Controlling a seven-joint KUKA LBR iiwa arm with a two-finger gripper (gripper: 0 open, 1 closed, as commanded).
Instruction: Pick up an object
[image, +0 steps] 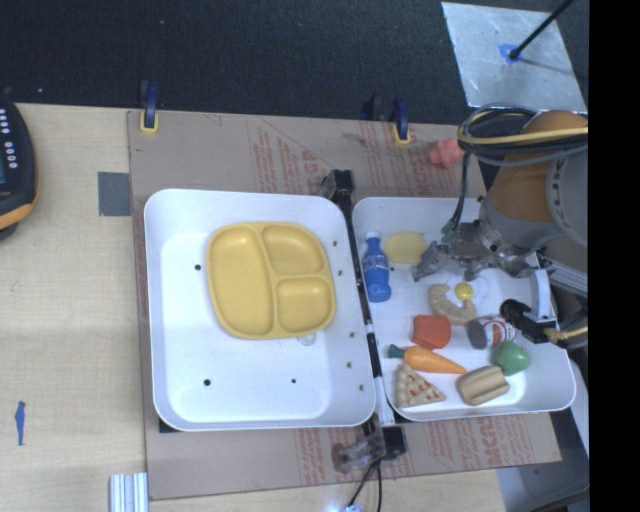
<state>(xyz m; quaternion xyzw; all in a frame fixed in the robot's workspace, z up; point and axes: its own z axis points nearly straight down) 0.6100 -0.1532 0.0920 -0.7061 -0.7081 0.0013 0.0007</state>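
Hand (462, 262) sits low in the right bin (395, 214), upper right of frame; finger state cannot be told. Nothing visibly gripped. Just below it: banana piece (452, 302). Left: blue bottle (375, 268), yellow disc (405, 247). Lower: carrot (432, 359), pizza slice (417, 387), bread (482, 384). Left bin (180, 380) holds a yellow divided plate (270, 279).

The grey arm (548, 190) enters at the upper right of the frame, its orange band showing above the wrist. It bends down and leftward, with the gripper (452, 262) at right of centre, its dark metal fingers spread apart.
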